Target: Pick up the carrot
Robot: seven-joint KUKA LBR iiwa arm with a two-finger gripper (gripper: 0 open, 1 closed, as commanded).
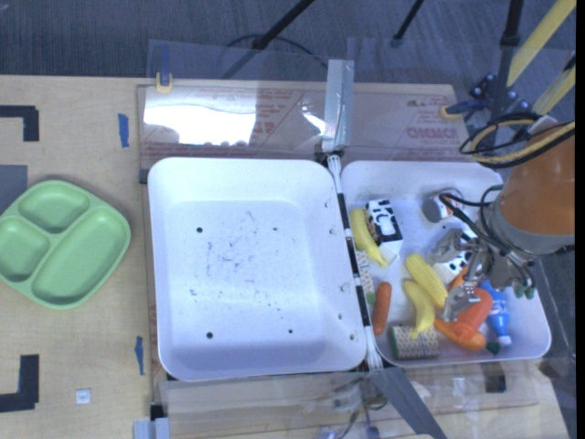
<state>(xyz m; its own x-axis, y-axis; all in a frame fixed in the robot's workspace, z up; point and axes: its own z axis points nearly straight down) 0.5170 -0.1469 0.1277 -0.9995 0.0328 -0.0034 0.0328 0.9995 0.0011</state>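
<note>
Carrot (464, 326) lies at 5 o'clock in right bin (539, 337), beside bananas (422, 291). Pincer (468, 293) right above it; open/shut state: can't tell. Prob. light, stiff, smooth plastic, may slip. Grip across thick mid-body.

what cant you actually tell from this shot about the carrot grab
- Whether the claw holds the carrot: camera view, the wrist and cables sit over the contact spot.
- The carrot's full outline: its upper part is covered by the claw.
- The blue item beside the carrot: too small and partly covered to identify.
- The arm's upper part: cut off by the right edge.
- The black and white item in the right bin: markings too blurred to read.
</note>
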